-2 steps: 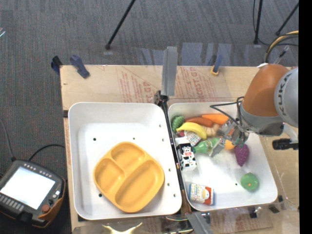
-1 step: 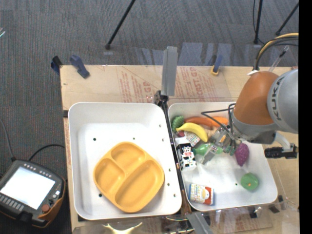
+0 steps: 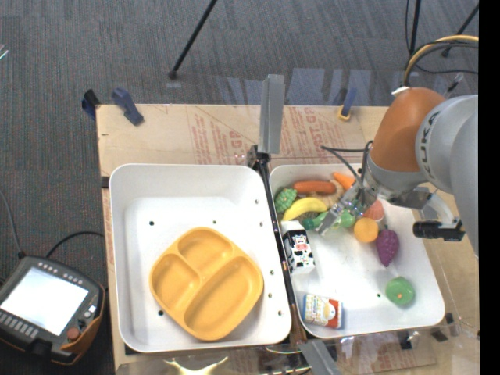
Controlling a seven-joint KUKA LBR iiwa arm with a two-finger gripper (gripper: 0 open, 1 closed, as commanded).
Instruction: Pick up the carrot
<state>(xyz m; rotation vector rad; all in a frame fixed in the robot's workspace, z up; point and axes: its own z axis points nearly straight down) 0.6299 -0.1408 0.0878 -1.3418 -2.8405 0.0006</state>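
Two white bins: left bin, right bin. One KUKA arm enters from the right, cut off at the frame edge.

Left bin: one yellow divided plate, three compartments.

Right bin, one of each: milk carton with cow print against the left wall; small carton near the front wall; banana; purple grape bunch; green apple; orange; broccoli.

Carrot: lies flat near the back wall, just behind the banana. Long axis runs left-right, roughly parallel to the back wall; which end is the tip, cannot tell.

A second orange piece sits just right of it, partly hidden by the wrist.

Gripper: low among the items right of the banana, beside the orange, above green pieces I cannot identify. Fingers slightly apart; nothing clearly between them. Not on the carrot.
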